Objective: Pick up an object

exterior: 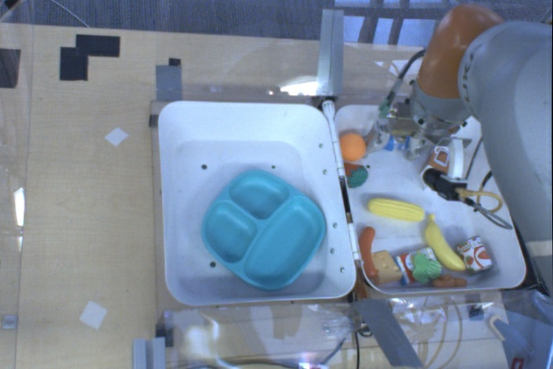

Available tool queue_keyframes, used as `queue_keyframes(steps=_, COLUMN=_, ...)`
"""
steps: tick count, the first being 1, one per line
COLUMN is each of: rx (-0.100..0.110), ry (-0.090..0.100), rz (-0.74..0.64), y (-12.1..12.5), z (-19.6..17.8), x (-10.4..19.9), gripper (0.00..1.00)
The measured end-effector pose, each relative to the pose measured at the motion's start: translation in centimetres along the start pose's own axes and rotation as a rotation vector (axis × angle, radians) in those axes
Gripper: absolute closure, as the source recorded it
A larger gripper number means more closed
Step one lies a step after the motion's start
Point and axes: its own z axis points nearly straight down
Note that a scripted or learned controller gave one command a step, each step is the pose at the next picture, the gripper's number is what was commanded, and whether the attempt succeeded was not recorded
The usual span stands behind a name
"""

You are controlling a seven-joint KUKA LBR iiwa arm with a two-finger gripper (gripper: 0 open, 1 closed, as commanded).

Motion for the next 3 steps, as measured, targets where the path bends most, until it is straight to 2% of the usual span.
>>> queue_keyframes(steps=1, rx=-0.038, ry=0.005, rz=-0.159, y=-2.5, z=-10.8, x=-1.6, gripper=0.0)
queue_keyframes(steps=2, rx=-0.037, ry=0.005, rz=-0.191, y=0.9, z=-0.2, x=1.0, gripper=0.0)
queue_keyframes(steps=3, rx=-0.036, ry=0.005, rz=-0.191, y=0.9, z=-0.2, x=1.0, gripper=0.0)
